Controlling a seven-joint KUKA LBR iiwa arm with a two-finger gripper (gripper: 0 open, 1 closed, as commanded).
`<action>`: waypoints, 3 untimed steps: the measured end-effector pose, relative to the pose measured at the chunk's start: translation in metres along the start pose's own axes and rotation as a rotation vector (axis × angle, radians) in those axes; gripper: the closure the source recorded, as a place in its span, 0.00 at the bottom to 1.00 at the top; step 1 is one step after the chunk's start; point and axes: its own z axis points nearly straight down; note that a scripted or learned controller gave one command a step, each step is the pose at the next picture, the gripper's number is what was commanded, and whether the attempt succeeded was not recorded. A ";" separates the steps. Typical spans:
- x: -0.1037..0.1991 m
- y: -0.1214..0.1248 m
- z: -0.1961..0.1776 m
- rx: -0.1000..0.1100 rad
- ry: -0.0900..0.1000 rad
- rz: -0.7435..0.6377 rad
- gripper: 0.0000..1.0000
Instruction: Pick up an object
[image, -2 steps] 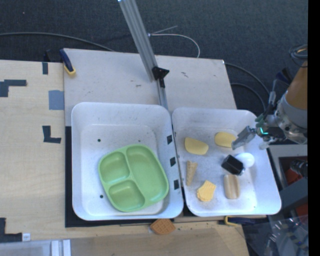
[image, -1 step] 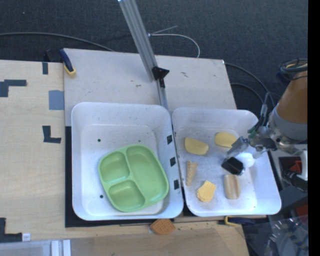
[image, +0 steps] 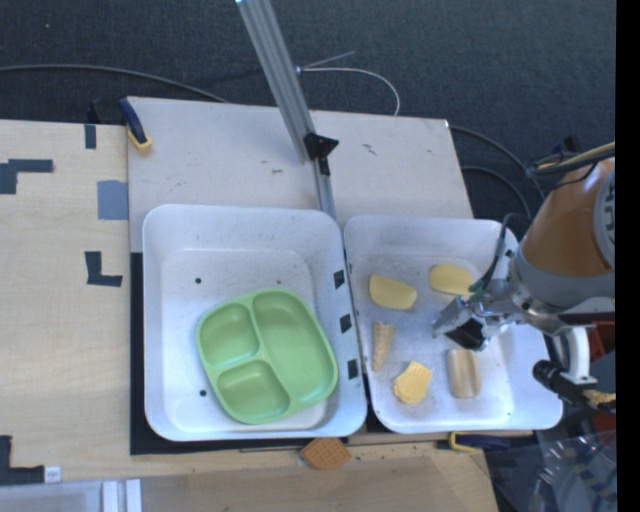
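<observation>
A waffle-like piece (image: 325, 453) lies before the bins; the jaws' state above the hot-dog bun (image: 462, 372) cannot be told.

The plate (image: 266, 354) lies in the left bin (image: 160, 300); five food pieces, probably, lie in the right bin (image: 420, 235).

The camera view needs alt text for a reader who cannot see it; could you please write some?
The gripper hangs low over the right bin, among several yellow food pieces. The left bin holds a green divided plate.
</observation>
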 end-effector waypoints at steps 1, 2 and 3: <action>-0.005 0.007 0.038 -0.027 -0.010 0.000 0.00; -0.006 0.007 0.029 -0.028 -0.012 0.000 1.00; 0.001 0.014 -0.029 -0.012 -0.003 -0.001 1.00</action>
